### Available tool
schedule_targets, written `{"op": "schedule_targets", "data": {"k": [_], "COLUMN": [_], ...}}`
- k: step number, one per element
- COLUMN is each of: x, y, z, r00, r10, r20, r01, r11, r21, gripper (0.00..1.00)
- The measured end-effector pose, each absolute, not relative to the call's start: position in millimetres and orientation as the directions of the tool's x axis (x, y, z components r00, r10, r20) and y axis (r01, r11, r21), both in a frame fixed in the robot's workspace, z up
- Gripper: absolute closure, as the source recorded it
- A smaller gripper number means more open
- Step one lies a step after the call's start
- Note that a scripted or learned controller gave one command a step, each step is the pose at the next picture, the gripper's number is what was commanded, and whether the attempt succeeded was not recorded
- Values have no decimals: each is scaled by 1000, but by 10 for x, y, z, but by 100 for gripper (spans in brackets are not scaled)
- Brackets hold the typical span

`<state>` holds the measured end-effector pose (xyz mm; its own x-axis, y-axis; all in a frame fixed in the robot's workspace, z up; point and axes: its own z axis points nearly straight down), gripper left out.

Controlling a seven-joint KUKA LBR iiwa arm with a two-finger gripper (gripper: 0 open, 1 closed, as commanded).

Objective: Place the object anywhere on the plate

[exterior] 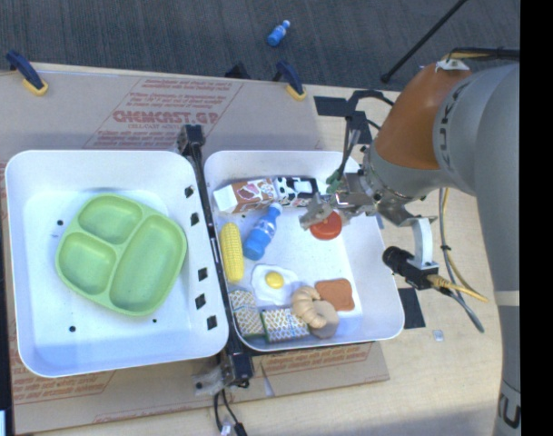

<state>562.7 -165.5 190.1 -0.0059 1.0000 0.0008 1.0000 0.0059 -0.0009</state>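
Hovering at the pick-up step, hand (pixel 320 213) just above the red round object (pixel 327 228) in the bin right of the green plate (pixel 122 253), finger state impossible to tell; next: securing the object, lifting, carrying leftward to the plate.

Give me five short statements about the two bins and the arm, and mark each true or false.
1. The green plate lies in the left bin. True.
2. The blue bottle rests on the plate. False: it lies in the right bin, beside the corn cob.
3. The hand is over the right bin, near a red round object. True.
4. The fried egg lies in the left bin. False: it is in the right bin, below the bottle.
5. The plate has three compartments. True.
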Motion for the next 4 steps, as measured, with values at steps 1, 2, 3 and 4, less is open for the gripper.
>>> {"op": "schedule_targets", "data": {"k": [1, 2, 3, 4], "x": [6570, 6494, 6016, 5906], "y": [-728, -62, 438, 985], "z": [2133, 2518, 3569, 3731], "r00": [-7, -8, -8, -8], "r10": [1000, 1000, 1000, 1000], "r20": [1, 1, 0, 1], "r01": [1000, 1000, 1000, 1000], "r11": [7, 8, 8, 8], "r21": [1, 1, 2, 3], "gripper": [100, 100, 100, 100]}}
